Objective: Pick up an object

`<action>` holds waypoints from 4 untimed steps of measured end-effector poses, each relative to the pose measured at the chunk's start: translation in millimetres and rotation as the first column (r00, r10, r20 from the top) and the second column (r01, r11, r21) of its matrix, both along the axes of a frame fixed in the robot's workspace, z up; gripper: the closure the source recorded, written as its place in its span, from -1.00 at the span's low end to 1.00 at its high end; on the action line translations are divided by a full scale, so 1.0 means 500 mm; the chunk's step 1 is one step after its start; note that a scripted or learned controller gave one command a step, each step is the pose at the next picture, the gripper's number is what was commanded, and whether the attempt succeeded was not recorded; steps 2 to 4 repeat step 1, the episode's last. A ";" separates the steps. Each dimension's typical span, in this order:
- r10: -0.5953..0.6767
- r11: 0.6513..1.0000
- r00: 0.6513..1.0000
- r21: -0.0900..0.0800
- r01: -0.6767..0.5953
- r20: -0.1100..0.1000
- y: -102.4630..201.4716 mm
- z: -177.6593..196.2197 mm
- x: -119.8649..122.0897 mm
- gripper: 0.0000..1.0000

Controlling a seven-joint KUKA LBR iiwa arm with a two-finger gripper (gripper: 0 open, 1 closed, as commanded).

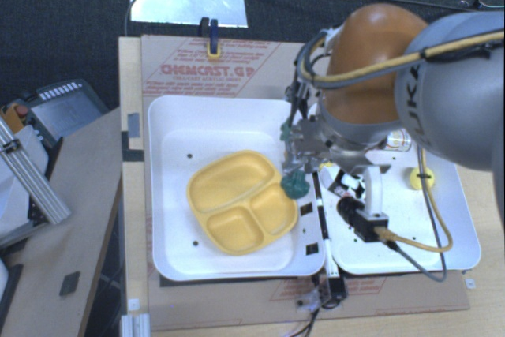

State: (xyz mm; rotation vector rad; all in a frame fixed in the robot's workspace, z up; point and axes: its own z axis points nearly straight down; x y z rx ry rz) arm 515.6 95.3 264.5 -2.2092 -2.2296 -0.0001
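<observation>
We see the claw (297, 170) pinching a small teal object (295, 185); the yellow divided tray (241, 201) lies just left.

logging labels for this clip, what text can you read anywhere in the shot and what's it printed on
"CHEMCAST GP", red print, on the brown protective sheet behind the left bin.
Smaller red lines around it on the same sheet: too blurred to read.
Dark letters on the grey arm link, cut off by the orange band: not readable.
</observation>
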 end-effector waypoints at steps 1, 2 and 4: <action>-0.006 1.000 1.000 -0.001 0.006 0.002 -0.005 0.001 0.002 -1.00; -0.006 1.000 1.000 -0.001 0.006 0.002 -0.005 0.001 0.002 -1.00; -0.006 1.000 1.000 -0.001 0.006 0.002 -0.005 0.001 0.002 -1.00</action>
